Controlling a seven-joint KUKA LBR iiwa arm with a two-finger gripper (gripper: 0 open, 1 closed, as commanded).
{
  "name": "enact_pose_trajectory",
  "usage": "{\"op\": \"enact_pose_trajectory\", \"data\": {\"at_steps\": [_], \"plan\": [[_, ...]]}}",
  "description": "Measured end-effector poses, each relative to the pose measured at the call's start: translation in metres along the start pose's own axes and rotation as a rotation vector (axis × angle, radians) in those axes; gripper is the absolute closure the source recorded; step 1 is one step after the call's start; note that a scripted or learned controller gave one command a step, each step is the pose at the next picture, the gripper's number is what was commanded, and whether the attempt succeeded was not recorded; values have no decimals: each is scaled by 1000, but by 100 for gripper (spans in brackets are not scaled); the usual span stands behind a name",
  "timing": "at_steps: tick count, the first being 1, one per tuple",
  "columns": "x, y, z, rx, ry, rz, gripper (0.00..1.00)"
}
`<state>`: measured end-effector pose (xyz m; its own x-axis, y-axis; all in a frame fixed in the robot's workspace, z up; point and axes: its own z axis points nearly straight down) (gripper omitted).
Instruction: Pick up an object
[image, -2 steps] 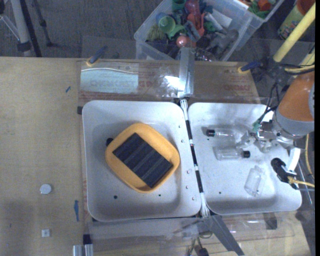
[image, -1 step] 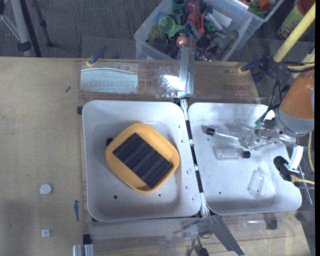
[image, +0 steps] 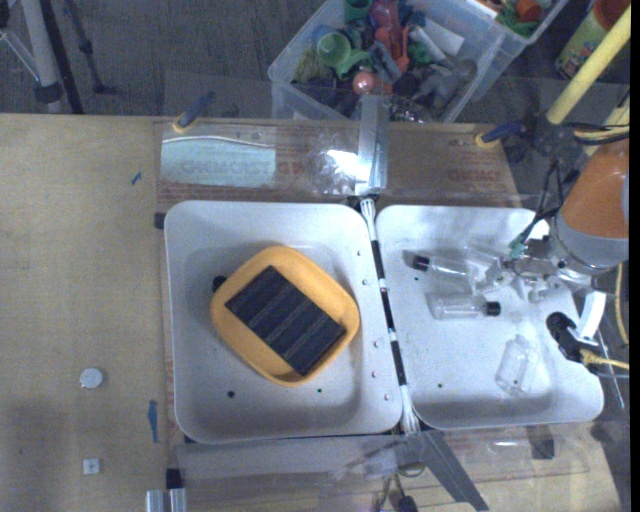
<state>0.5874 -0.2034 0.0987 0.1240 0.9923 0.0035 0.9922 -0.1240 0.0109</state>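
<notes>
Jaws (image: 527, 270) at frame right: spread I cannot tell. Tan wooden desk (image: 70, 250) bears a coin (image: 91, 378) at left, a rounded yellow case (image: 285, 315) with dark ribbed top in the left bin (image: 190, 400), clear vials (image: 462, 306) in the right bin (image: 570, 400).

Light is even and fairly bright, coming from overhead; my two white bins (image: 385, 300) wash out near their rims. Hot glare sits on the crinkled plastic (image: 335, 165) at the back of the bench (image: 70, 250). A soft shadow lies under the yellow tray (image: 285, 315). The whole frame is soft and grainy. The clear bottles (image: 460, 305) are barely readable against the white. My arm's orange band (image: 600, 195) is blurred at the right.
</notes>
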Motion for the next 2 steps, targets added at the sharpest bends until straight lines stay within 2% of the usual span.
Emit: {"op": "enact_pose_trajectory", "data": {"at_steps": [1,2], "plan": [[-1,1,-10,-4,-2,1,100],[-1,1,-10,-4,-2,1,0]]}}
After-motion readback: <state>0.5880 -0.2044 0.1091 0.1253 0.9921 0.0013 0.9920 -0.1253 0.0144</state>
